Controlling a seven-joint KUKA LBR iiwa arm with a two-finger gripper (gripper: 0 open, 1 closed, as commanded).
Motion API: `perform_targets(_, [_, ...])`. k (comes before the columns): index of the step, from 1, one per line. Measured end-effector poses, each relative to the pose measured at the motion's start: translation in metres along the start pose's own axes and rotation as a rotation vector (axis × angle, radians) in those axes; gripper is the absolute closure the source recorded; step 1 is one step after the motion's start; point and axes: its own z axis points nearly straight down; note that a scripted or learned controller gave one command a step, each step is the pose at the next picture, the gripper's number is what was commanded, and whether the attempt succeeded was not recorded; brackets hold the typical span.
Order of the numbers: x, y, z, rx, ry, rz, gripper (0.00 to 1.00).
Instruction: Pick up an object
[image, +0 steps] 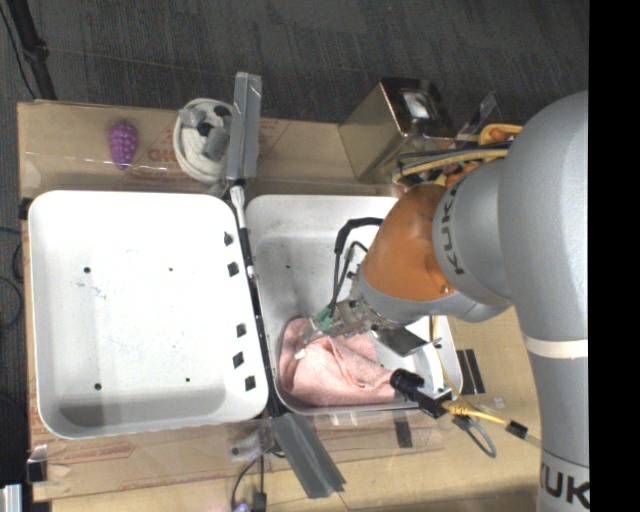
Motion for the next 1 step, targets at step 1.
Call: perform_targets(1, [0.0051, 0.0814, -0.1384, -0.003, -0.003, -0.012, 1.0])
